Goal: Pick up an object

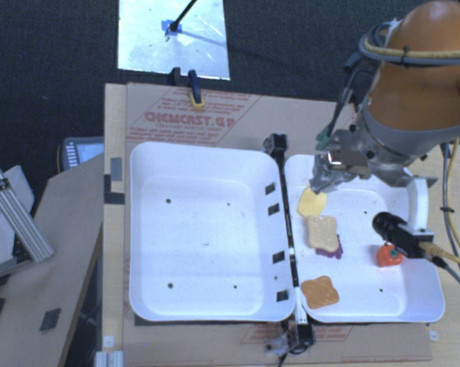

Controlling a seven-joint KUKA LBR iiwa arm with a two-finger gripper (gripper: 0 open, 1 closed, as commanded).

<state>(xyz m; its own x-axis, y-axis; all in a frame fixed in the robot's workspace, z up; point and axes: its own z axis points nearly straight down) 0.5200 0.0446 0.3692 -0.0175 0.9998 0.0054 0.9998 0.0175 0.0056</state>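
Nearest to the camera, at the front edge of the right bin (426,305), lies a flat orange-brown piece (320,292) that looks like a toy cookie or toast. Behind it is a pale slice of toy bread (322,232) resting partly on a small purple item (335,251), and further back a yellow piece (312,203), maybe cheese. To the right side there is a small orange-red toy (389,256), just beside a black part of the bench equipment (395,228). So 5 small objects are in the right bin, while the left bin (136,236) holds nothing that I can see.

The gripper (322,182) hangs low over the back part of the right bin, directly above the yellow piece and very near to it. Whether it touches the piece I cannot say. The end of the gripper is small and dark in this view, so I cannot tell its state, and I see nothing held in it.

In my judgement the task is at the approach step: the arm is placed over a candidate, the yellow piece, but no object is lifted yet. The closing on it and the lifting are left to do.
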